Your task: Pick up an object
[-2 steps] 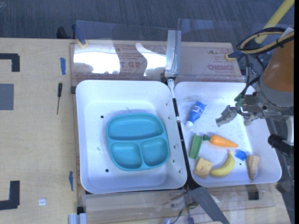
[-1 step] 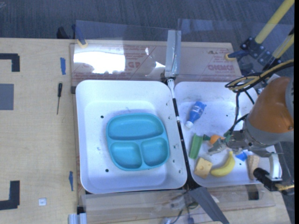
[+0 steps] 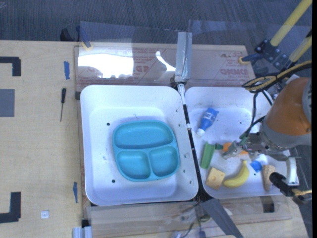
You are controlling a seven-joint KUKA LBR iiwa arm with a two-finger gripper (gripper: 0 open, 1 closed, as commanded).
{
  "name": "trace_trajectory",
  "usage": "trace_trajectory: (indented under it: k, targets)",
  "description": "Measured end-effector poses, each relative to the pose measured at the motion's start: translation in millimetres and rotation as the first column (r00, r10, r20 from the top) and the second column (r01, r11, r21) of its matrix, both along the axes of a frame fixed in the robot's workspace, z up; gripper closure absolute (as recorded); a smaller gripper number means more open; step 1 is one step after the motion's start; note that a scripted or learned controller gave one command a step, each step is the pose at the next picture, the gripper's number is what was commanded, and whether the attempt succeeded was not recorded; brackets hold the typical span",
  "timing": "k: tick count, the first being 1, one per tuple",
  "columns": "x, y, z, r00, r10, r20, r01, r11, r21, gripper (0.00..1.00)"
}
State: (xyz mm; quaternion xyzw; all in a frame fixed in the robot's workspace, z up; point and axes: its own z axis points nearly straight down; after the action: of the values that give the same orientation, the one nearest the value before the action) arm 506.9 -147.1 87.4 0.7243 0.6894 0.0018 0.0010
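a grey kuka arm with an orange band reaches in from the right over the right bin point(image 3: 225, 97), its gripper point(image 3: 233, 150) lowered among a loose scatter of small objects on the white floor. the left bin point(image 3: 94, 133) carries a blue three-compartment tray point(image 3: 145, 149), set square in the middle and well apart from the action.

the pickable things all lie in the right bin, and they look tipped in rather than arranged: a white bottle with a blue label point(image 3: 207, 119) lies slanted near the bin's middle, a green block point(image 3: 207, 154) sits lower down near the dividing wall, and a tan sponge-like chunk point(image 3: 215, 177) rests just beside a yellow banana point(image 3: 237, 176) near the bottom edge. a small orange piece point(image 3: 228, 146) lies right at the gripper's tip, and a small blue item point(image 3: 255, 166) sits under the arm's wrist. the clutter likely serves the job, giving the program many targets, though it leaves little free room around any one.

the metal fingertips point leftward toward the orange piece and the green block, and appear to touch or nearly touch the orange piece. from this slanted height i cannot tell whether the fingers stand apart or together, and nothing is plainly seen between them, so no object can be called held. judging by the pose, the arm is at the reach-and-close stage of the pick, with nothing lifted yet.
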Motion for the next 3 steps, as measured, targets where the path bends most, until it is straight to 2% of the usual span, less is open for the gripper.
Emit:
trace_trajectory:
  k: [1,2,3]
  targets:
    - [41,-21,0,0.988,0.153,0.002,-0.153,0.988,-0.003,0.00]
    - [42,-21,12,0.988,0.152,0.009,-0.152,0.988,-0.007,1.00]
    - [42,-21,11,0.988,0.152,0.008,-0.152,0.988,-0.006,0.00]
